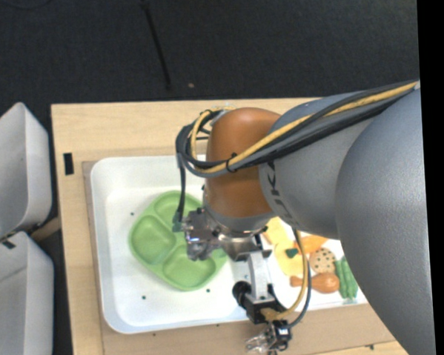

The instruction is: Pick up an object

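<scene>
A green sectioned plate (pixel 155 240) lies in the middle of the white bin (pixel 109 216). My gripper (pixel 198 245) hangs low over the plate's right part, right at its surface, and its tip is lost among dark metal parts. The orange wrist band (pixel 240 165) and the grey arm (pixel 372 202) hide the plate's right edge and much of the bin behind it.
To the right of the gripper lie small toy foods: a yellow piece (pixel 286 244), an orange piece (pixel 314 244), a speckled cookie (pixel 323 260), an orange drumstick shape (pixel 322 283) and a green pod (pixel 347 278). White containers (pixel 14 176) stand off the bench's left side.
</scene>
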`<state>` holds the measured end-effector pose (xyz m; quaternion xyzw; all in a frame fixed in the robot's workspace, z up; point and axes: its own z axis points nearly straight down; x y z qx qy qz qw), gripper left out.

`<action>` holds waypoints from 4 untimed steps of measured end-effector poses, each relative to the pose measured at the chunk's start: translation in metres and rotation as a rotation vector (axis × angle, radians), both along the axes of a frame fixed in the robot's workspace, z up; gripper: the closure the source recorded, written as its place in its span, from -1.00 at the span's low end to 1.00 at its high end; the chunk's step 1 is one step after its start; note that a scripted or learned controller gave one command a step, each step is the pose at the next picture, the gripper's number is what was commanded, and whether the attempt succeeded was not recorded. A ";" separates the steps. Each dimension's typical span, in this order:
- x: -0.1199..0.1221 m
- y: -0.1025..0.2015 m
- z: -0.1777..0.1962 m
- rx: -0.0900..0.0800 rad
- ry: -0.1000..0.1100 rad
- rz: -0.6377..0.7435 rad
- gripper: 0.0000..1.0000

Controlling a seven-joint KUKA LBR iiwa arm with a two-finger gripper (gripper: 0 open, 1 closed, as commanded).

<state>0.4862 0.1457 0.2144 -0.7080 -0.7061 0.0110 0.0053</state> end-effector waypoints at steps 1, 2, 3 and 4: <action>0.004 0.079 0.084 0.009 -0.023 0.012 1.00; 0.004 0.073 0.310 0.017 -0.042 0.007 1.00; 0.004 -0.013 0.272 0.005 -0.022 -0.005 1.00; 0.003 -0.090 0.175 0.004 -0.015 -0.006 1.00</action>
